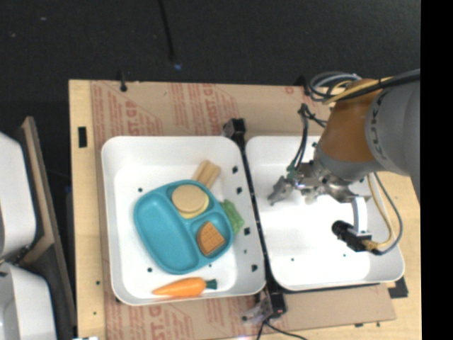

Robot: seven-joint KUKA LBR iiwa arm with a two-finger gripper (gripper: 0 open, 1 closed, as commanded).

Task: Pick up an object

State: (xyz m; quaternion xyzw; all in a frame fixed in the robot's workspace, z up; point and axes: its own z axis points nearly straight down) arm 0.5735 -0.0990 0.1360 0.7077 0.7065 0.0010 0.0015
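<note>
Pincer (282, 190) hanging over the right bin (318, 275), grip state impossible to tell, nothing visibly held. Left of it, across the divider: blue tray (166, 236), carrot (180, 287) beyond. Best to travel left, centre above the carrot, then descend straight.

Cardboard-topped bench (156, 108) with two white bins, left bin (117, 190) beside right bin (318, 271).

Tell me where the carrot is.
The carrot lies in the left bin, along its near edge, just below the blue tray. The end effector is over the right bin, well away from it.
</note>
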